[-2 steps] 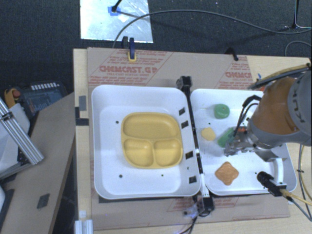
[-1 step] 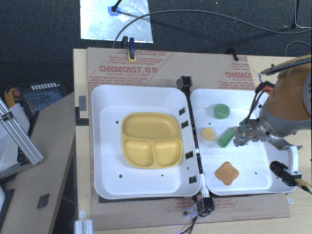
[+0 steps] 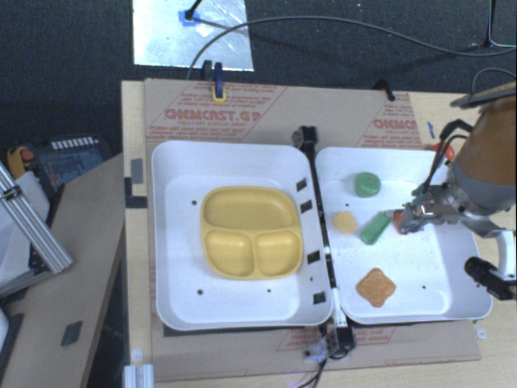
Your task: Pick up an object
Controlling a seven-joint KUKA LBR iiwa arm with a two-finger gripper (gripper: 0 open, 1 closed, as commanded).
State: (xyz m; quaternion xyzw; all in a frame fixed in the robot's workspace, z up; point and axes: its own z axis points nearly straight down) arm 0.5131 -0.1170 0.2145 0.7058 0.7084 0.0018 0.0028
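The right bin (image 3: 420, 297) holds a green round piece (image 3: 367, 184) near its back, a pale yellow round piece (image 3: 345, 221) by its left wall, a green cylinder (image 3: 375, 228) lying at a slant in the middle, and an orange waffle-like piece (image 3: 376, 287) near the front. My gripper (image 3: 403, 220) hangs low over the bin, just right of the green cylinder's upper end and close to touching it. Nothing can be seen held in it.
A yellow divided plate (image 3: 212, 210) lies in the middle of the left bin (image 3: 174, 297). A black divider (image 3: 317, 217) runs between the two bins. The arm's grey and orange body (image 3: 489, 164) covers the right bin's far right corner.
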